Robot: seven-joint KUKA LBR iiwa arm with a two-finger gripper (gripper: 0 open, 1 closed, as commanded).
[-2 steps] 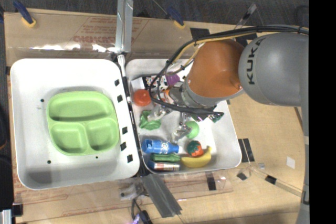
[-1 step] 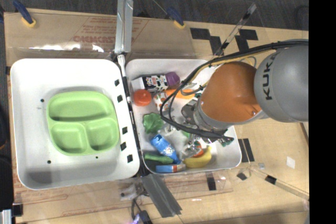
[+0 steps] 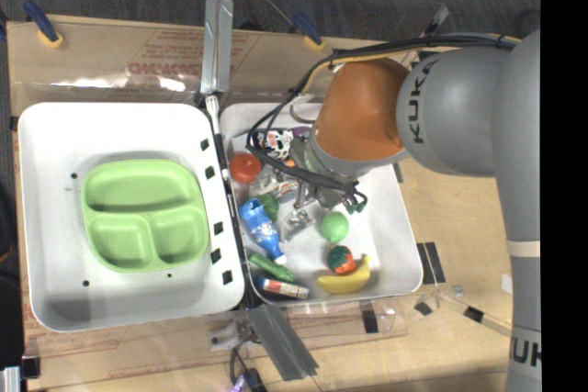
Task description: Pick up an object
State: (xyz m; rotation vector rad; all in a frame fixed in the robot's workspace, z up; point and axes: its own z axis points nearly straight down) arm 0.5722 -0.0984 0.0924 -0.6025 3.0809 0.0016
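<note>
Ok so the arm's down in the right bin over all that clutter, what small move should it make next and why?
Probably a short straight descent, then a close. The gripper hangs low in the right bin among the blue bottle and the green ball, and nothing can be seen held in it. The left bin holds just the green tray.

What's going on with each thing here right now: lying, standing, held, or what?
Green tray: lying flat in the left bin, nothing in its compartments.
Banana: lying loose near the right bin's front edge.
Green ball: loose, beside the gripper.
Blue bottle: lying on its side.
Gripper: lowered among the clutter; grip unclear.
</note>
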